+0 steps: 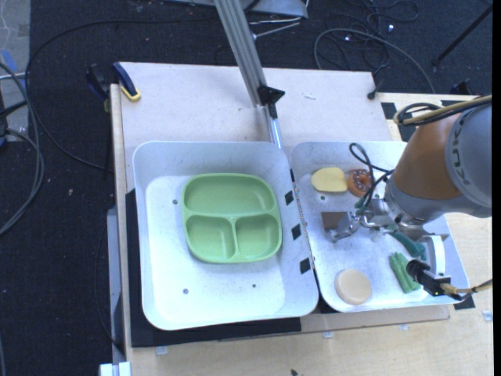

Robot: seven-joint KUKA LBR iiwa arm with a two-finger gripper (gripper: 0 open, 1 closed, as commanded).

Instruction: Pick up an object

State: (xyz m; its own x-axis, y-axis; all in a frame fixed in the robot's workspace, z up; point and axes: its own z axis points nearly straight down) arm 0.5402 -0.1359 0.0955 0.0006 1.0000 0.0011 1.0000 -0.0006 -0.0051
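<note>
Four loose items are lying in the right bin [313, 284], and all positions below are being given relative to that bin. Nearest the camera, a round cream disc [353, 287] is resting by the bin's front wall; it is looking rigid, light and flat (a low profile that is offering the fingers little height), so a pinch across its edges appears the best hold. Toward the front right corner, a green strip-like piece [405, 272] is lying lengthwise; it is probably soft and light and is best taken across its narrow width. At the bin's middle, the gripper [338, 227] is hovering low over the floor, and whether its fingers are apart or together cannot be told at this resolution; nothing is visibly clamped between them. Toward the bin's back wall, a pale yellow oval [329, 180] is lying just beside a small brown patterned piece [360, 182]. Left of the right bin, the left bin [156, 288] is holding a green three-compartment tray [232, 216], whose compartments are carrying nothing.
</note>
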